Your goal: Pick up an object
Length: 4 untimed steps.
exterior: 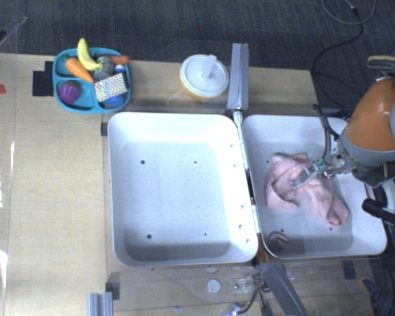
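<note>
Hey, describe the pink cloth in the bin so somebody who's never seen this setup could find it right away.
Start at the two white bins side by side and take the right bin, the one the arm reaches into. The cloth lies crumpled on its floor, under the end effector. It is the only soft pink thing there; a small dark round object sits apart near the front wall.

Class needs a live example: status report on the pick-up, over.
End effector low over the pink cloth in the right bin. Cloth crumpled, lying on bin floor. Small dark object near bin's front edge, clear of cloth.
</note>
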Motion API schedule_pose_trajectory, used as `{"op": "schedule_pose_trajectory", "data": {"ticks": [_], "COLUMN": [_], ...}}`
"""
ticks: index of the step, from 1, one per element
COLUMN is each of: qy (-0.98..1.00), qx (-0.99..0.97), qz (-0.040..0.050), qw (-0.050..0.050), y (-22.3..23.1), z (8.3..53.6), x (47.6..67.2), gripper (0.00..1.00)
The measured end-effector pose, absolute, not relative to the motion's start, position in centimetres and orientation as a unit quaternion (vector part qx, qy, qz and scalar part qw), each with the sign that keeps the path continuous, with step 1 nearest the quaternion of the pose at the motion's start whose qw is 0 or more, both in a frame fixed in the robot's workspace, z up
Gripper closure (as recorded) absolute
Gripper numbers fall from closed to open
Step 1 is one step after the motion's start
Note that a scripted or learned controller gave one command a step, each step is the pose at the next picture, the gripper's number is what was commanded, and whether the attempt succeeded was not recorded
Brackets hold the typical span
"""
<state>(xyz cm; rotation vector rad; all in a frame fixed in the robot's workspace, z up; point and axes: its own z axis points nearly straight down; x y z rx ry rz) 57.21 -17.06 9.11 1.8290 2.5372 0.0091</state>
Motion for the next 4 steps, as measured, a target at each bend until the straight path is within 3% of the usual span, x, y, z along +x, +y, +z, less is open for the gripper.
{"op": "schedule_pose_trajectory", "data": {"ticks": [1, 2, 3, 4], "qy": [0.834, 0.845, 0.844, 0.850], "qx": [0.551, 0.534, 0.536, 0.527], "qz": [0.0030, 0.0040, 0.0031, -0.0030], "qw": [0.006, 0.007, 0.006, -0.005], "y": [-19.0, -13.6, -10.6, -10.7], "z": [9.1, 9.1, 9.0, 9.0], "x": [58.0, 60.1, 65.6, 66.8], "gripper": [0.00, 0.00, 0.00, 0.00]}}
